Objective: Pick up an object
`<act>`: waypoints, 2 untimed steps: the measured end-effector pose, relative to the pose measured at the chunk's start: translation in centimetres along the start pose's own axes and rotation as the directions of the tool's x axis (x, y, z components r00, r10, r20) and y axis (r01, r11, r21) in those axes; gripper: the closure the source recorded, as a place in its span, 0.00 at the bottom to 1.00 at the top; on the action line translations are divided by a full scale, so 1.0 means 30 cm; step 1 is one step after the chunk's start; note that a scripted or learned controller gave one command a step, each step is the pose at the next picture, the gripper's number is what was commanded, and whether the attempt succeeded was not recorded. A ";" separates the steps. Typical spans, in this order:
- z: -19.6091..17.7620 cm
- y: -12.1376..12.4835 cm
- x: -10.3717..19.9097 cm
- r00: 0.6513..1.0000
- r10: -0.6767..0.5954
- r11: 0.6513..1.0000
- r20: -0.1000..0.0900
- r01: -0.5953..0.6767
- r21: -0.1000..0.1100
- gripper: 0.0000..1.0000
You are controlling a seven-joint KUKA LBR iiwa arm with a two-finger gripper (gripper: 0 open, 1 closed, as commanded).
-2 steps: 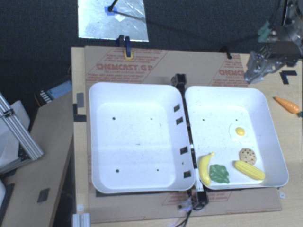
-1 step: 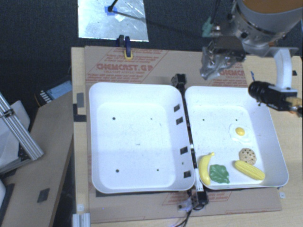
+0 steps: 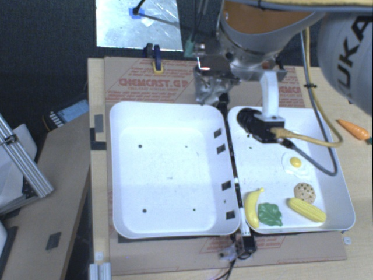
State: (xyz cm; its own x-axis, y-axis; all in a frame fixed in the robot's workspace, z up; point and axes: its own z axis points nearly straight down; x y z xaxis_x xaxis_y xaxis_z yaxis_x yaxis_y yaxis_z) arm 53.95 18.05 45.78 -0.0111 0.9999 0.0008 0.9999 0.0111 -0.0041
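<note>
My jaws, grasp state unclear, hover near the right bin's (image 3: pixel 344 214) far-left corner; banana (image 3: pixel 252 207), corn (image 3: pixel 306 209), cookie (image 3: pixel 303 191) and egg (image 3: pixel 294 162) lie well away, so descending here likely catches nothing.

A toy carrot (image 3: pixel 354 129) is lying on the desk (image 3: pixel 332 107), right of the pincer. A foil sheet (image 3: pixel 137 15) is sitting well beyond it, to the left.

**Counter and what rests on it**

Wooden counter (image 3: pixel 349 150) w/ printed cardboard sheet (image 3: pixel 151 81) laid flat on top. On the sheet: two shallow white bins side by side, touching at centre, left bin (image 3: pixel 169 168) & right bin (image 3: pixel 332 179). Orange carrot (image 3: pixel 354 129) lies on bare wood, near right bin.
</note>
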 end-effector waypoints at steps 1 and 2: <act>0.148 -0.052 0.185 1.000 0.001 1.000 0.000 -0.001 -0.001 1.00; 0.514 -0.176 0.180 1.000 0.009 1.000 0.005 -0.009 0.008 1.00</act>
State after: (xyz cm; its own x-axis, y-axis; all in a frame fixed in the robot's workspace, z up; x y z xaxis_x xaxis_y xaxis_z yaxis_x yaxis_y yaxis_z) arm 48.54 23.41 30.38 -0.0020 1.0000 -0.0045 0.9999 0.0020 -0.0120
